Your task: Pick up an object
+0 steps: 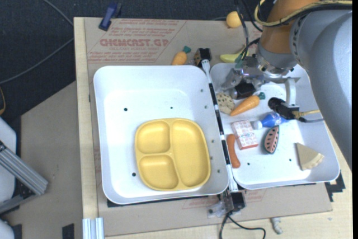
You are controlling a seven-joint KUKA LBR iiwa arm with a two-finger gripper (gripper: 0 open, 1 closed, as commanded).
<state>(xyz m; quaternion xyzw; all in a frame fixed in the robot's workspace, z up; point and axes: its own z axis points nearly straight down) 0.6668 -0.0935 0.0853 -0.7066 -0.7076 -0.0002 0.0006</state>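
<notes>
From where I stand, the grey arm (316, 36) reaches in over the far corner of the right bin (279, 172). Its orange band (282, 19) is bent steeply downward, so the wrist points almost straight into the bin. The hand (246, 76) hangs low there, close to the bin floor. The wrist hides so much of it that I cannot tell whether it is open or closed, and I see nothing gripped in it.

The carrot (245, 105) lies just on the near side of the hand, slanted, with its thick end toward the arm. It is close to the hand, but I cannot say whether they touch. A pale cracker (225, 101) sits just beside the carrot's thin end, against the wall shared with the left bin (145, 92). A small blue thing (271, 120) lies nearer to me than the carrot, off its thick end. A pink-and-white packet (244, 135) lies flat, nearer to me than the carrot. A dark oval piece (271, 139) sits beside that packet, on the arm's side. A sausage (233, 151) lies beyond the packet from the carrot, along the shared wall. A tan wedge (308, 156) is well apart from the carrot, in the near corner on the arm's side.

A yellow divided plate (172, 153) rests in the left bin, well away from the carrot. Both bins stand on the board-covered surface (140, 42).
</notes>
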